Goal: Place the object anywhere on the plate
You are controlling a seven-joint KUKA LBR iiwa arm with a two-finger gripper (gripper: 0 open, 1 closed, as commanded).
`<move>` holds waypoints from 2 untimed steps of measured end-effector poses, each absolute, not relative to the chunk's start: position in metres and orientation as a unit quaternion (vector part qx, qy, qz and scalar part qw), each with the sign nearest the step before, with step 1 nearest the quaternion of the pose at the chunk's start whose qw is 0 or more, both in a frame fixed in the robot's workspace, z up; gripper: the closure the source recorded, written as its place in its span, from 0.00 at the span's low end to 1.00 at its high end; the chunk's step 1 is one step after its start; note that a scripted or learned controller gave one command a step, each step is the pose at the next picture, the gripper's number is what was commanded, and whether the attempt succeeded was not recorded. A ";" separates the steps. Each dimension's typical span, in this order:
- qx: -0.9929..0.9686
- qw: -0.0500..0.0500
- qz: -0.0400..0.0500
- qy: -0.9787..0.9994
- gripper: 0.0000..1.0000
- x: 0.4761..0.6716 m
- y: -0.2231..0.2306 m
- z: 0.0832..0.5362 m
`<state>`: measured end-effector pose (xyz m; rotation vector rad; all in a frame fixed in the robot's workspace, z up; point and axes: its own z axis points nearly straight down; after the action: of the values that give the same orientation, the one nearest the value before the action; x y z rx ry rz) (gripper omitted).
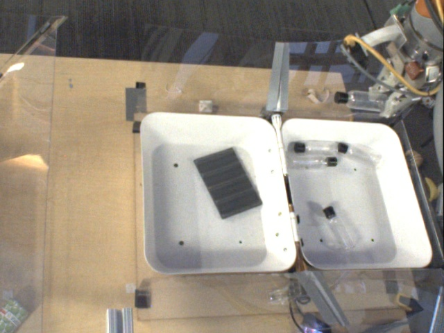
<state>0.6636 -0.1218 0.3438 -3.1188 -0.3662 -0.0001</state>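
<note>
- The gripper [361, 100] hung beyond the right bin [411, 186]; whether its fingers were apart, I could not tell
- Clear vials [318, 154] lay in that bin
- The dark plate [227, 182] lay in the left bin [154, 207]
- A slick round vial would likely roll or slip from the grip

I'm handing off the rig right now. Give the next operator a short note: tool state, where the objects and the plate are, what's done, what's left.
Tool: up at the bench's far right, outside the bins, with a clear vial between its tips.
Dark grey ribbed plate: lies flat in the left bin, nothing on it.
Right bin: clear black-capped vials, two or three near the far wall, one nearer the front.
Done: a vial looks picked.
Left: carry it over the plate and set it down.
</note>
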 end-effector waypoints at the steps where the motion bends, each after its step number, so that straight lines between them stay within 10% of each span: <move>1: -0.995 0.000 0.000 -0.102 1.00 0.660 -0.148 0.353; 2: -0.995 0.000 0.001 -0.103 1.00 0.662 -0.194 0.371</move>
<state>0.6624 -0.1941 0.3710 -3.1246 -0.3238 0.0018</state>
